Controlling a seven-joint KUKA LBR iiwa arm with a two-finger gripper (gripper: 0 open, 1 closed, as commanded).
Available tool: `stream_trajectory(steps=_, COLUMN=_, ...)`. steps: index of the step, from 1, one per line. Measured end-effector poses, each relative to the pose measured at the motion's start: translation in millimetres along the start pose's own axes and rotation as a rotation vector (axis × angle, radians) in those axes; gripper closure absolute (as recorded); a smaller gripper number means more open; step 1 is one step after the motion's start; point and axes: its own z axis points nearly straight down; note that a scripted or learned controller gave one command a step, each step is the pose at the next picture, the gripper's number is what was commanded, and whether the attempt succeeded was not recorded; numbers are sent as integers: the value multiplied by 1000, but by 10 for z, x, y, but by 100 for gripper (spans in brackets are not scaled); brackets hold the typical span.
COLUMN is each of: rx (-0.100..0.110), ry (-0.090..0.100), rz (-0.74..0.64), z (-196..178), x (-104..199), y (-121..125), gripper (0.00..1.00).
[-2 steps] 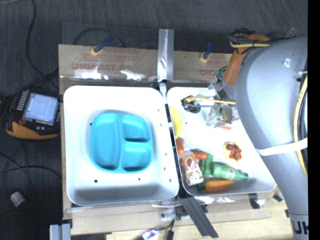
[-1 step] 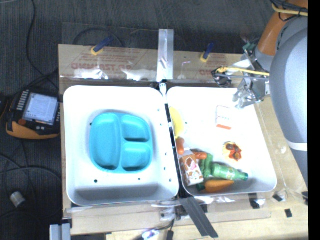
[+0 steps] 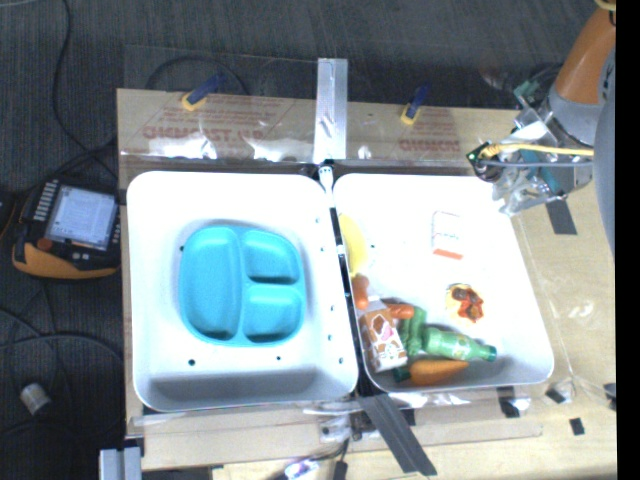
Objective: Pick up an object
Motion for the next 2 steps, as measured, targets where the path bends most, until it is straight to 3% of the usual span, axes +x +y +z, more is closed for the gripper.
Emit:
stream_trajectory(steps=1, rx=1, ry=1, rz=-62, z=-804, x=-413, y=396, gripper=100)
stream_trajectory(steps=2, rx=1, ry=-1, rz=-30, z=-582, x=-366, y=405, gripper=100)
